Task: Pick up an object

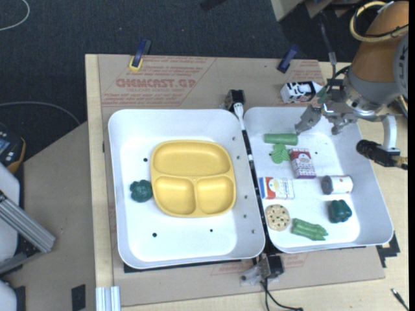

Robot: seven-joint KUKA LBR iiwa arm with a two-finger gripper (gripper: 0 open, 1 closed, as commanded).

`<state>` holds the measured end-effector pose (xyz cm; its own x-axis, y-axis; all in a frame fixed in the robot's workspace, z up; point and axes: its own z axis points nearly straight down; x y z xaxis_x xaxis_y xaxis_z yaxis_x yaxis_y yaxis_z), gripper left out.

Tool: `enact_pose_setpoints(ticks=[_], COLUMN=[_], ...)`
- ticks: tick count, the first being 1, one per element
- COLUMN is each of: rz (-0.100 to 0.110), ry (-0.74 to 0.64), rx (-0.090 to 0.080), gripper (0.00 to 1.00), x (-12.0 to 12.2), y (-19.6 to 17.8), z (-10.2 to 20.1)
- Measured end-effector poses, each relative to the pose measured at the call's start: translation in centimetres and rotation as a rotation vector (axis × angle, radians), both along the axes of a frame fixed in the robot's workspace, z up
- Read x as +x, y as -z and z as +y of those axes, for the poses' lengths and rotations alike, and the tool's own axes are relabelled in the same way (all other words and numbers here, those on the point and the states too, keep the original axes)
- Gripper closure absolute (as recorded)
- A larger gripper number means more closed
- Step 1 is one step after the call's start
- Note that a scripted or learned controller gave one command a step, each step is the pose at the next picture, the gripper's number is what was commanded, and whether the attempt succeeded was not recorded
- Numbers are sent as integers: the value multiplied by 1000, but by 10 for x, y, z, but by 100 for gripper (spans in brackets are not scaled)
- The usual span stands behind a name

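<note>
My gripper (322, 124) hangs over the back of the right bin (369, 229), its two fingers spread apart with nothing between them. Just left of it and below lie a green cylinder (280, 138) and a small green leafy piece (279, 153). Further forward sit a red and white box (302, 163), a grey and white can (337, 184), a dark green pepper (338, 210), a white carton with red and blue print (277, 188), a cookie (277, 217) and a green pea pod (308, 229).
The left bin (123, 225) holds a yellow divided plate (192, 177) and a dark green broccoli piece (141, 190). A black and white toy (299, 91) lies on the bench behind the right bin. Clamps sit at the bench's back edge.
</note>
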<state>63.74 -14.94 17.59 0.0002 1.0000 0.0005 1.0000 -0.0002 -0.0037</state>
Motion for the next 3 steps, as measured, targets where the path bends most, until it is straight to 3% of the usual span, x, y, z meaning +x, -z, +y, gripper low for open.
enact_pose_setpoints(ticks=[1, 2, 3], rz=[3, -3, -11], ry=[0, 0, -1], rx=[1, 1, -1], gripper=[0, 0, 100], x=[-2, -1, 2], y=[63, 90, 76], z=[-3, -2, -2])
